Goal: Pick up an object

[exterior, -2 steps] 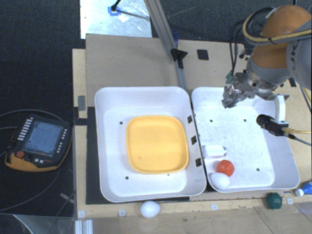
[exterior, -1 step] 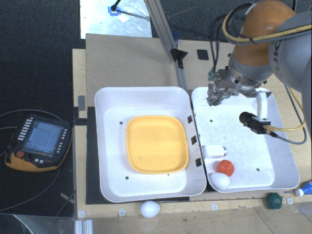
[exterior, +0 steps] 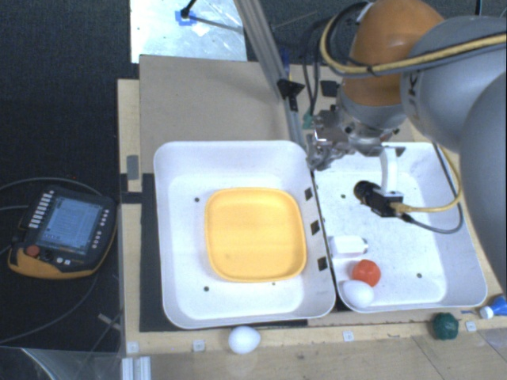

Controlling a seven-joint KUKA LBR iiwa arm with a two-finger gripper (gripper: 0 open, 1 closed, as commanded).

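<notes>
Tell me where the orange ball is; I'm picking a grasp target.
The orange ball lies in the right bin, near its front left corner, touching a white egg-shaped object just in front and below a small white block.

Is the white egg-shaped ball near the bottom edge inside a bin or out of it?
Out. The white egg-shaped ball lies on the bench just below the left bin's front rim, outside its white wall.
</notes>
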